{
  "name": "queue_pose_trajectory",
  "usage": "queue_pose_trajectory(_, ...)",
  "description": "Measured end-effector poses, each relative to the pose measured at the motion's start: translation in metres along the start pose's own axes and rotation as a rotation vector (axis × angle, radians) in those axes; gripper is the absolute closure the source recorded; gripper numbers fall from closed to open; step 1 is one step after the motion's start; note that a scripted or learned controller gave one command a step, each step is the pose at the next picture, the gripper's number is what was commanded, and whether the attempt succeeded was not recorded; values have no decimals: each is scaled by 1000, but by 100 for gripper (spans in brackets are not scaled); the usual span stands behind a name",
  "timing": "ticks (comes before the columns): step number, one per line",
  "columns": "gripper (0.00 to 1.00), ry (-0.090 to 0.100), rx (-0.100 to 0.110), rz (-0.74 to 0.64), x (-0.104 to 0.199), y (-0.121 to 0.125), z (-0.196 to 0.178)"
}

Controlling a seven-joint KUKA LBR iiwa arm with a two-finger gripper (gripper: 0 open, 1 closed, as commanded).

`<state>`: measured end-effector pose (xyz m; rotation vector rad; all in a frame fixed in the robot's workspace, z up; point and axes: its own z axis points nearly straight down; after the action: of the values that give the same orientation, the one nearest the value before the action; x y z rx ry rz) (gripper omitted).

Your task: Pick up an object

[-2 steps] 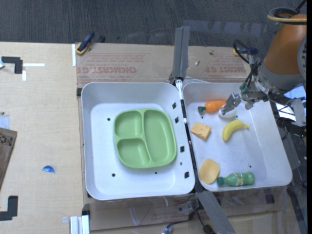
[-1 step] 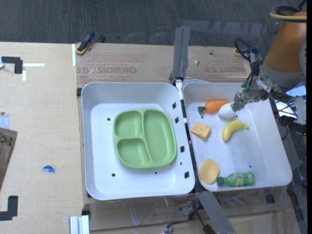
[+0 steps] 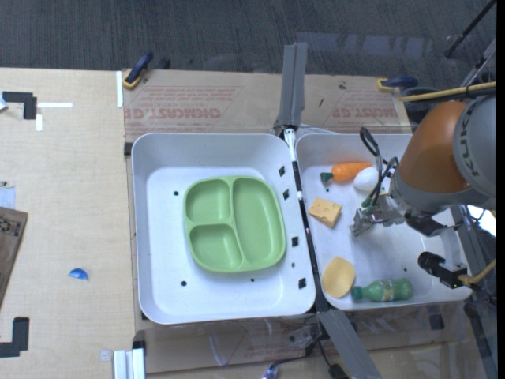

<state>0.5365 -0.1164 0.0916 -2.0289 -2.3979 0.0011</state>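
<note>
Two white bins are seen side by side on the table [image 3: 63, 212]. The left bin [image 3: 158, 290] carries a green tray [image 3: 235, 223] with three compartments, nothing in them. The right bin [image 3: 442, 287] carries the loose objects: a carrot [image 3: 349, 170] at the far side, an egg [image 3: 365, 180] touching its near edge, a cheese wedge [image 3: 325, 212] near the divider, a yellow chip [image 3: 338, 276] and a green bottle [image 3: 383, 291] lying on its side along the near wall.

The arm [image 3: 442, 160] is reached in from the right, and the gripper [image 3: 368, 218] is placed low over the right bin, just below the egg and to the right of the cheese, apart from both as far as can be judged. Nothing is seen between the fingers. How far they are spread cannot be told; the tip is small and cluttered by cables.

Task progress, as judged: no object is lifted, all five are resting on the bin floor. The approach is made, but grasp and lift are left. The nearest candidates are taken to be the egg and the cheese; which one is targeted cannot be told.
</note>
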Motion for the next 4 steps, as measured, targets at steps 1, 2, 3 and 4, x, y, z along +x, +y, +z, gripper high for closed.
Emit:
queue_pose_trajectory(1, 0, 0, 0, 0, 0, 0, 0)
queue_pose_trajectory(2, 0, -1, -1, 61, 6, 70, -5)
queue_pose_trajectory(3, 100, -3, 0, 58, 6, 70, -14)
queue_pose_trajectory(4, 100, -2, 0, -39, -26, 10, -192)
